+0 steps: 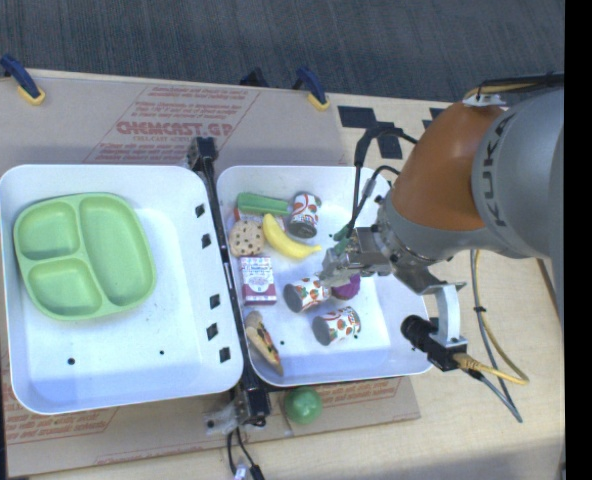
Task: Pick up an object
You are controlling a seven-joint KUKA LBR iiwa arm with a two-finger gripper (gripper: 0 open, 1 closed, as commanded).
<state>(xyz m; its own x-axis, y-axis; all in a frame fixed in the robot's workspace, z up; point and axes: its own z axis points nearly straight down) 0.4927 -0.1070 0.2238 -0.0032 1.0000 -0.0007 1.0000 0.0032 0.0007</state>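
My gripper (pixel 338 271) hangs low over the middle of the right bin (pixel 376 360), right above a purple object (pixel 347 288) and next to a small patterned cup (pixel 306 294). Another patterned cup (pixel 338 325) lies just below. A yellow banana (pixel 284 239), a green cucumber-like piece (pixel 263 204), a can (pixel 303 214), a cookie (pixel 244 238), a small red-and-white box (pixel 258 279) and a slice of toy food (pixel 263 343) lie in the same bin.
The left bin (pixel 176 368) holds a green divided plate (pixel 82 256). A green ball (pixel 302 405) sits outside on the cardboard by the front edge. Clamps (pixel 23 80) hold the cardboard at the back. The arm's body covers the right bin's right side.
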